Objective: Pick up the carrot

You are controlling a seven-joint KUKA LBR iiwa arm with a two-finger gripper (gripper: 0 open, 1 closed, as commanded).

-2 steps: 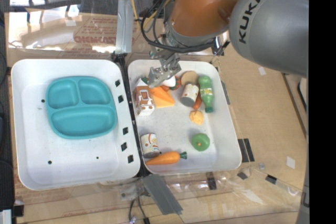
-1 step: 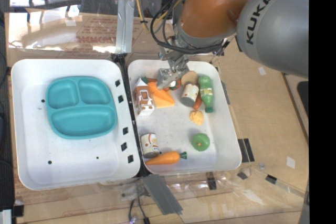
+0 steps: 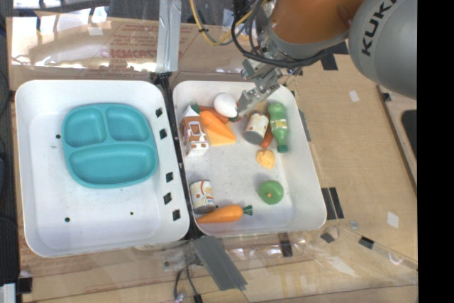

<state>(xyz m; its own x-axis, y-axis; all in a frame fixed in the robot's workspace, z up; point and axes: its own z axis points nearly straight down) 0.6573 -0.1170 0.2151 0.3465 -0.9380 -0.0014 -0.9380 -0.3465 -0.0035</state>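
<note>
From my seat the arm (image 3: 333,3) hangs over the far edge of the right bin (image 3: 312,204). The left bin (image 3: 35,223) holds a teal divided plate (image 3: 108,143). The gripper (image 3: 250,97) sits low at the right bin's far side, just beside a white egg (image 3: 225,105) and a small can (image 3: 255,128); I cannot tell whether its jaws are wide or narrow. The carrot (image 3: 223,213) lies along the near wall of the right bin, well apart from the gripper, untouched, its green top pointing right. Near it stand a green ball (image 3: 270,191) and a small cup (image 3: 202,194). A green bottle (image 3: 277,125), an orange wedge (image 3: 218,127) and a milk carton (image 3: 194,133) lie closer to the gripper.
</note>
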